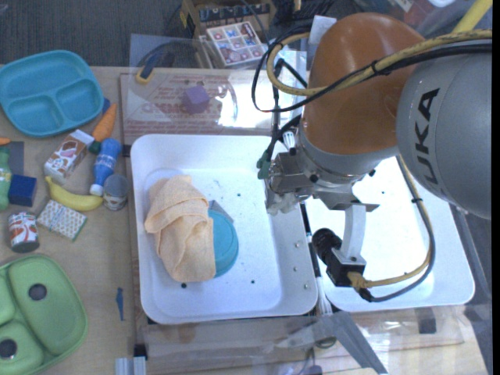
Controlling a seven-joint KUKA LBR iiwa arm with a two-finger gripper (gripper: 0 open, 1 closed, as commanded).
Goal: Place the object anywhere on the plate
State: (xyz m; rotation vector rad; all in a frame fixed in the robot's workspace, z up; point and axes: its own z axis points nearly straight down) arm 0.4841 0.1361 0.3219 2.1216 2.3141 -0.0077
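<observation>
A crumpled pale-orange cloth lies in the left bin, draped over most of a blue plate. Only the plate's right rim shows from under the cloth. My gripper hangs over the ridge between the two bins, to the right of the plate and apart from the cloth. The large orange and grey wrist covers the gripper from above, so its tip is hidden. I see nothing held under it.
The right bin lies largely beneath the arm. On the bench to the left are a teal divided tray, a green tray, a banana, a blue bottle, and small packages. Clutter stands behind the bins.
</observation>
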